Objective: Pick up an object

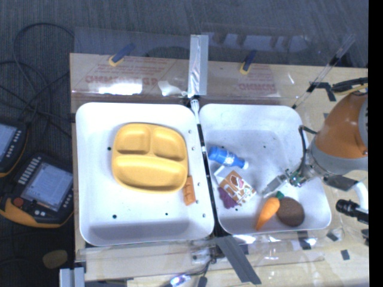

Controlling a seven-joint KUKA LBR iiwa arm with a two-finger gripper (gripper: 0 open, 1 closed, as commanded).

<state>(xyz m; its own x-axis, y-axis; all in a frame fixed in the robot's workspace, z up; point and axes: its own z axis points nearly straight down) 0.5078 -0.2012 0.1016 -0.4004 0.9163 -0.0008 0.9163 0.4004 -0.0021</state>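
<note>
In the right bin (251,115), the gripper (280,184), jaw state not discernible, is seen with the carrot (267,211) just beside at 7 o'clock, its long axis running 1 to 7.

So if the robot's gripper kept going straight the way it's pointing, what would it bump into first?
The gripper points left and slightly down in the right bin. It would probably meet the snack packet first, though its height above the bin is unclear, so it might pass over.
</note>
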